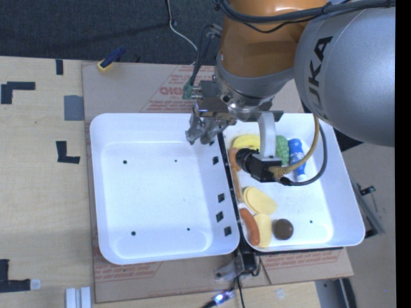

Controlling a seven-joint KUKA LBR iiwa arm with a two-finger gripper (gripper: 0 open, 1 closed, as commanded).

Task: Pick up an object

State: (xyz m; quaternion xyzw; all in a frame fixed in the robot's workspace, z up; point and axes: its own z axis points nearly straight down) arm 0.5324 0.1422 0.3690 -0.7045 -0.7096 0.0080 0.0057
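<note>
Reaching in from the right, my arm, grey with an orange band, is the largest item, covering the upper right of the view. Next, the tabletop, light wood with black marks, carrying a brown cardboard sheet. On that sheet, two shallow white bins side by side: left bin, its floor bare apart from small dark dots; right bin, holding all the loose objects. My hand hangs over the far right corner of the left bin, just beside the dividing wall; whether its fingers are apart or together I cannot tell, and nothing is visible between them. Objects in the right bin, descending: pale yellow flat piece near the middle; yellow curved item by the far wall; orange sausage-like item beside the divider; green item and blue item side by side; small brown ball near the front wall.
</note>
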